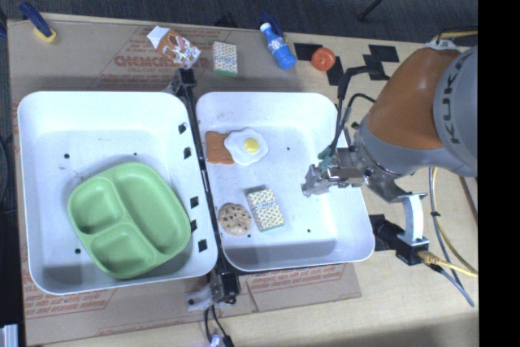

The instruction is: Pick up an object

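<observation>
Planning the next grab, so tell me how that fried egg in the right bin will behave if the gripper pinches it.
The fried egg lies flat and thin, so pinching it may be awkward. It looks like glossy toy plastic, probably light and slippery. It overlaps the toast slice, which may shift too.

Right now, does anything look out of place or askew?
Mostly tidy. The oddity: a blue bottle, an orange ball and two small packets lie on the bench behind the bins, outside them. Nothing looks spilled or damaged.

My hand (311, 180) is hovering over bare floor in the right bin (325, 244); fried egg (245, 146), cookie (234, 219) and packet (266, 208) are crowding nine o'clock.
</observation>
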Action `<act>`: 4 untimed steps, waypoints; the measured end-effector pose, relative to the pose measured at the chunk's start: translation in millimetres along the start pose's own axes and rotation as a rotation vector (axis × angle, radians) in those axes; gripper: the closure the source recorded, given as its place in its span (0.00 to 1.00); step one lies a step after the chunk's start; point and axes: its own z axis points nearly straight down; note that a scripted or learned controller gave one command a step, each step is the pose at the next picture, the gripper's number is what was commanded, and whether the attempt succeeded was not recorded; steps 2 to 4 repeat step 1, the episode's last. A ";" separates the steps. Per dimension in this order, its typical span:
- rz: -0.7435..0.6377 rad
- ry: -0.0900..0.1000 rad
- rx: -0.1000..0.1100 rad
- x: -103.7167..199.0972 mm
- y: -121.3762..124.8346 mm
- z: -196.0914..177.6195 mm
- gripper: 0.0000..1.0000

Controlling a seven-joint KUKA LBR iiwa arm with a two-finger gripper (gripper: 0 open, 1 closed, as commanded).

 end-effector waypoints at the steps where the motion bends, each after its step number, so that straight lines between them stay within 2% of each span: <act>1: -0.001 0.000 0.002 42.1 0.1 -3.9 1.00; 4: -0.001 0.000 0.002 42.1 0.1 -3.9 1.00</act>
